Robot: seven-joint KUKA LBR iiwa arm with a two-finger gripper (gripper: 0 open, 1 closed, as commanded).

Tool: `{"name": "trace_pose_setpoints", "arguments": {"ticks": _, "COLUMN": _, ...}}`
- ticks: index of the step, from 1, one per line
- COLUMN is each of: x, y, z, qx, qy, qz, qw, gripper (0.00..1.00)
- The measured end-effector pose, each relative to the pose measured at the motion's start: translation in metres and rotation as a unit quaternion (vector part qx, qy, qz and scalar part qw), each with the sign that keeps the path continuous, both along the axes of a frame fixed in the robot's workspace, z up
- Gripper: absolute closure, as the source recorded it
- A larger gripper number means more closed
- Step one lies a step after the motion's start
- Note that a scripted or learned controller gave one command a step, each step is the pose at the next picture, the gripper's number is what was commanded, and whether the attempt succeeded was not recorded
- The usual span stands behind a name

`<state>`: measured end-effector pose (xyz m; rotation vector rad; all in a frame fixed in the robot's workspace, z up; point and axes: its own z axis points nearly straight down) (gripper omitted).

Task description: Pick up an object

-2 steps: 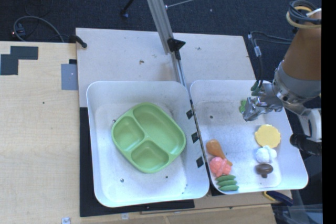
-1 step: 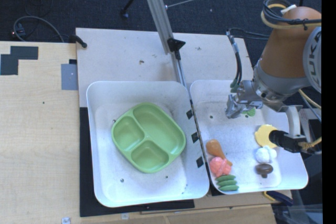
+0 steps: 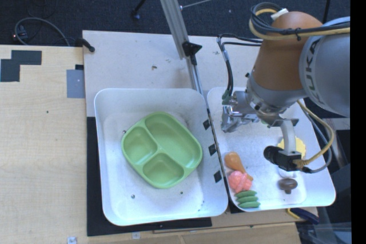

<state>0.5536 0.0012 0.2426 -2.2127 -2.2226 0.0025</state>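
gripper (image 3: 231, 121) over right bin (image 3: 320, 194) | arm (image 3: 320, 66) marked "KUKA"

The green tray (image 3: 162, 149) fills the middle of the left bin (image 3: 108, 117), leaving bare floor around its edges. In the right bin (image 3: 320, 194), the carrot (image 3: 234, 162), pink toy (image 3: 240, 181) and green pods (image 3: 247, 198) crowd the near left side. The arm (image 3: 286, 60) hangs over the far part.

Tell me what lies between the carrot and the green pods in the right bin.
In the camera view, a pink toy lies between the carrot and the green pods, the three lined up along the right bin's left side.
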Motion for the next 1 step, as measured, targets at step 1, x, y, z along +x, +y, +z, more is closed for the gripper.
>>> {"name": "trace_pose_setpoints", "arguments": {"ticks": 1, "x": 0.0055, "y": 0.0481, "z": 0.0023, "qx": -0.0006, "qy": -0.001, "qz": 0.0, "qw": 1.0, "gripper": 1.0}}
